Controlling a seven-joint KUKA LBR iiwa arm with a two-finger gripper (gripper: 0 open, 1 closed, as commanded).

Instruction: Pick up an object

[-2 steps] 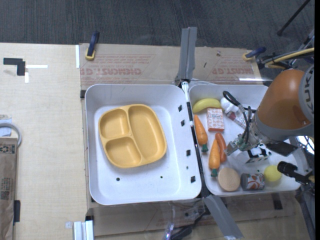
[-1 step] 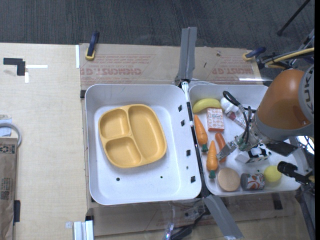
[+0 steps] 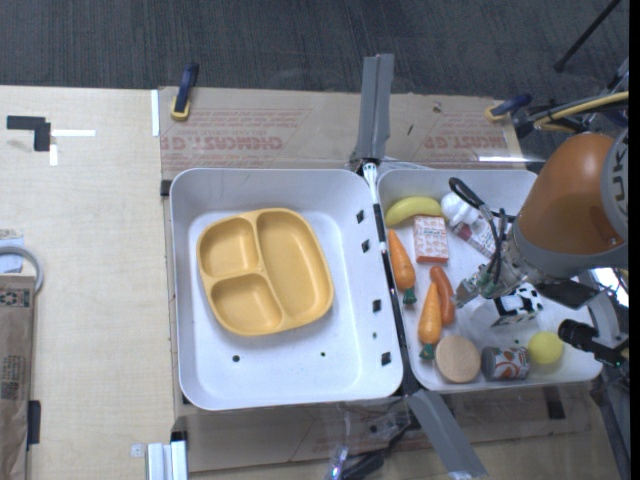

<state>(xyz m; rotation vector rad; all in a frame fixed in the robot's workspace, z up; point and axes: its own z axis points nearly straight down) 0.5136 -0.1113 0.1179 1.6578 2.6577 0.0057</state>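
Camera view: carrots just left of hand.

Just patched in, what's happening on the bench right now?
The arm reaches in over the right bin, its gripper low among toy food: a banana, carrots, a small box, a can, a lemon and a round cookie-like piece. Nothing is visibly between its fingers, so no pick is confirmed yet. The left bin holds a yellow divided plate.
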